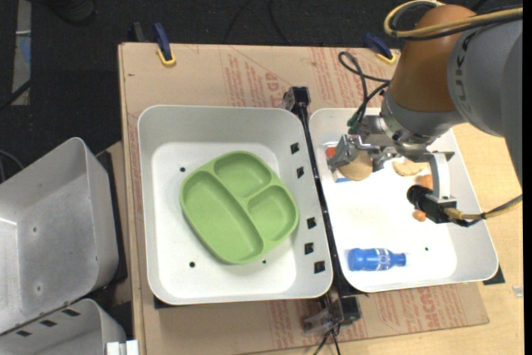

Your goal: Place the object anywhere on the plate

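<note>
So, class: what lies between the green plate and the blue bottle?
In the camera view, the green plate sits in the left bin and the blue bottle in the right bin. Between them lie bare white bin floor and the bins' adjoining walls.

The plate [239, 206] is a light green, rounded tray with three compartments: one long section along its lower left side and two smaller ones at the upper right. It lies flat and turned at a slant in the middle of the left white bin [166, 137], with nothing on it. In the right white bin [474, 262] lie several small objects: a blue bottle [376, 259] with a white label lies on its side near the front edge, a tan rounded object [356, 170] sits near the bin's left wall toward the back, just under the arm, and another tan piece [408, 169] lies a little to its right.
</note>
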Available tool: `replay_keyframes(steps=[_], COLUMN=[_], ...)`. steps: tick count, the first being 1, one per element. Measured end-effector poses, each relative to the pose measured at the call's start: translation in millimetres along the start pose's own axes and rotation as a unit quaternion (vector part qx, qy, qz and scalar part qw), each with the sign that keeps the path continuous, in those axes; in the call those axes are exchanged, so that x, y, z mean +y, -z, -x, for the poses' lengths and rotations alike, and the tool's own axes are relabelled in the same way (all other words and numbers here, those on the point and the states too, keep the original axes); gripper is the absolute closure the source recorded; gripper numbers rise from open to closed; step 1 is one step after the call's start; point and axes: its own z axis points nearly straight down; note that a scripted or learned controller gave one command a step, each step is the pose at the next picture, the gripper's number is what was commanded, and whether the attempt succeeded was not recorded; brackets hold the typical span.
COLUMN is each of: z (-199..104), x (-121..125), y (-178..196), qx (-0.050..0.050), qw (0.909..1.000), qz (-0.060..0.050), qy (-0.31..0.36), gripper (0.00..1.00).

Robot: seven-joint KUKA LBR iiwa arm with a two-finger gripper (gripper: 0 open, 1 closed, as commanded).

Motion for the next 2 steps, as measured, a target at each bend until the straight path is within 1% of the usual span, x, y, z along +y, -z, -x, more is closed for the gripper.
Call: replay_keyframes(steps=[1, 2], z=[-49.0, -98.4], x=[-4.9, -24.1], y=[17.5, 21.9], qx=[0.0, 0.0], qw=[1.0, 1.0], qz=[0.002, 0.0], qy=[0.0, 0.0], gripper=[1.0, 1.0])
